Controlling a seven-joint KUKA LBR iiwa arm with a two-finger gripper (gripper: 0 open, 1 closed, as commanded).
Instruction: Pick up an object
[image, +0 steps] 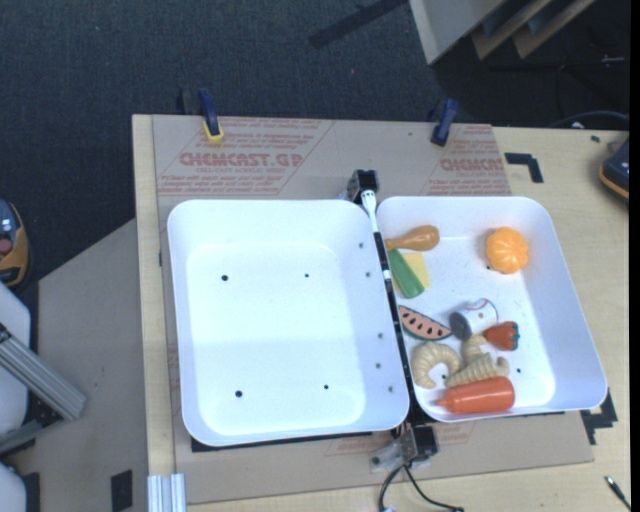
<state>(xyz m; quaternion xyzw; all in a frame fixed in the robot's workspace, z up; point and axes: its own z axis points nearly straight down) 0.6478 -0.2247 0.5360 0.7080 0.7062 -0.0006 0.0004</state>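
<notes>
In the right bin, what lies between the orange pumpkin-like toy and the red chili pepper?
Camera view: bare white bin floor separates the orange toy from the red pepper; the nearest other item sits just left of the pepper.

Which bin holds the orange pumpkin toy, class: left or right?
The right bin. The pumpkin lies inside its far corner, apart from the other toys.

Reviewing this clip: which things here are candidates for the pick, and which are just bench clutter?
Candidates, all in the right bin:
orange toy pumpkin
drumstick
watermelon slice
red pepper
carrot-like piece

Lying about:
left bin
blue clamps on the cardboard sheet
</notes>
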